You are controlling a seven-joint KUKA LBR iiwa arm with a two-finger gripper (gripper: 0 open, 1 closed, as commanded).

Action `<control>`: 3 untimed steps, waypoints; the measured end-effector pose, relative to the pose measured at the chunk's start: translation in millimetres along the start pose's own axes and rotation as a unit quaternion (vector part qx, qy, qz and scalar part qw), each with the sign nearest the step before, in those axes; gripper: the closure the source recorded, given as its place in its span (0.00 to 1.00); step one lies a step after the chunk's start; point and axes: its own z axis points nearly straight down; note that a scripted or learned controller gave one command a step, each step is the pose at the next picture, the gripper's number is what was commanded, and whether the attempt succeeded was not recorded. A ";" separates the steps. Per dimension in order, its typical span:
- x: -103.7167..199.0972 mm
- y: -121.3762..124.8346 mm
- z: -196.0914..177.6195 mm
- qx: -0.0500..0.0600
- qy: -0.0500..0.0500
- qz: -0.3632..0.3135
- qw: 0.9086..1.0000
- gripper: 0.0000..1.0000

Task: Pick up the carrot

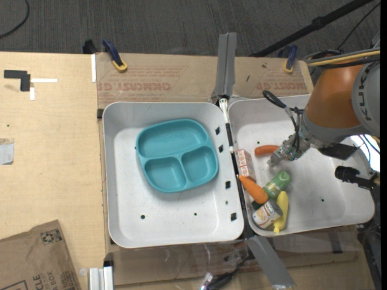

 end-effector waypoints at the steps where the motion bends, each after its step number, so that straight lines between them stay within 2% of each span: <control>1: 68.9 6.8 -76.9 0.002 0.000 0.221 0.975 1.00; 2: 140.5 9.1 -77.5 0.003 0.001 0.260 0.966 1.00; 3: 159.2 -1.0 -88.9 0.003 0.001 0.313 0.950 1.00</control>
